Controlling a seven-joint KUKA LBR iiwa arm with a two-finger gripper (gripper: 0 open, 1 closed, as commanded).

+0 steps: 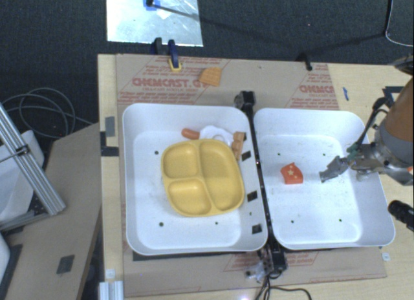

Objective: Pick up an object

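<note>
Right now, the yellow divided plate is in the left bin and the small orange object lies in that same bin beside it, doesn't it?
Not quite. The yellow divided plate is in the left bin, but the small orange object lies in the right bin, as the camera view shows, with the gripper just to its right.

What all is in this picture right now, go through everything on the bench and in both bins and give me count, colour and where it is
bins: 2, white, side by side on the bench
divided tray: 1, yellow, middle of the left bin
small sausage-shaped piece: 1, orange, left bin, just beyond the tray
white item: 1, white, left bin, beside the orange piece, too unclear to name
small block: 1, tan, left bin, near the divider
small object: 1, orange-red, right bin, left of centre
flat piece: 1, tan, on the cardboard beyond the left bin
clamps: 2, blue and yellow, far edge of the cardboard
arm: 1, grey, at the right
tool: 1, grey, over the right bin, right of the orange-red object
</note>
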